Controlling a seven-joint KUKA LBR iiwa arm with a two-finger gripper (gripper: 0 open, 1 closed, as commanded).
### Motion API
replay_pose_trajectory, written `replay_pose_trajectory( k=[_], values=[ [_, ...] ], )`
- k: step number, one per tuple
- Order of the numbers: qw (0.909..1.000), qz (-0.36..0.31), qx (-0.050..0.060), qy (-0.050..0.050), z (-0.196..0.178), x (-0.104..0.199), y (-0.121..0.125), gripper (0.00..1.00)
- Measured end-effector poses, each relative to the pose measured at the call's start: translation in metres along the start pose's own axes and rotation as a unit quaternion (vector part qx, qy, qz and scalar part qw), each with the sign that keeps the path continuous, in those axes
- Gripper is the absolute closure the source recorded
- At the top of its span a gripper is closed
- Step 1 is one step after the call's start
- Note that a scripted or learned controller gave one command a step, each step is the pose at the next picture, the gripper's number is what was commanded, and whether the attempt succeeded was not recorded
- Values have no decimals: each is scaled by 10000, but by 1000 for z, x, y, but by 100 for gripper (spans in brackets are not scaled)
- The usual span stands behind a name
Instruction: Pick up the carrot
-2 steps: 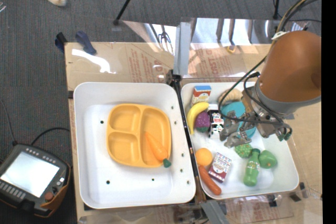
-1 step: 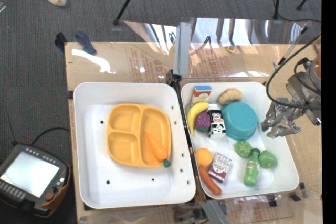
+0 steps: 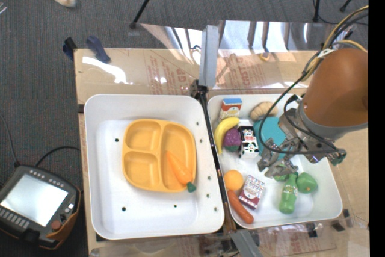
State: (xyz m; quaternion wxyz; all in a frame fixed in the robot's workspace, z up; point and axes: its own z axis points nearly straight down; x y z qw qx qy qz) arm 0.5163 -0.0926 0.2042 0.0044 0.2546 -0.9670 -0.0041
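- the carrot [image 3: 179, 168] lies in the long right compartment of the yellow tray [image 3: 144, 156] in the left bin [image 3: 102, 129], its green tip at the tray's lower right corner.
- the gripper [image 3: 278, 161] hangs over the right bin [image 3: 334, 189], above a green bottle [image 3: 288, 197] and green pepper [image 3: 307, 182]; whether it grips anything cannot be told.
- the arm [image 3: 334, 90] hides part of a teal dish [image 3: 267, 129].
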Motion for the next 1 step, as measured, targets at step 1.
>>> replay_pose_trajectory(
  k=[1],
  values=[
    [9913, 1311, 47, -52, -36, 21, -25, 100]
  ],
)
